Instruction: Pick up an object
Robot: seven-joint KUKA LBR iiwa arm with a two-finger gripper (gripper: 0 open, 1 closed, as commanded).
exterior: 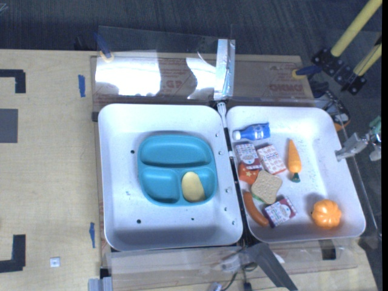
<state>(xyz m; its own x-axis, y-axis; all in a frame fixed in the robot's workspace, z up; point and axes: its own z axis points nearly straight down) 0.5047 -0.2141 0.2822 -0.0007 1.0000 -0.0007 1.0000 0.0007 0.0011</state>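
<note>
Nearest to you among the loose things is the toy pumpkin (326, 214), sitting in the near right corner of the right bin (315, 129), and it looks like the easiest pick. It stands apart from its neighbours, with bare bin floor around it. Above the pumpkin, at the bin's right rim, a grey metal piece pokes in. I take it to be the claw (354, 147), though it is cut off by the frame and you cannot tell whether it is apart or together. Nothing is seen held in it. If that is right, the pumpkin lies toward the near edge from the claw and slightly inward. It is round, so no long axis should matter.

Left of the pumpkin lies a red-and-white packet (280, 211), touching a sausage (254, 210) and a bread slice (267, 187). Up and left of the pumpkin a carrot (294, 157) lies by itself. Further left still, the crowded packets overlap and are hard to separate. Far left of the pumpkin, the left bin (115, 162) holds a blue tray (173, 150).
</note>
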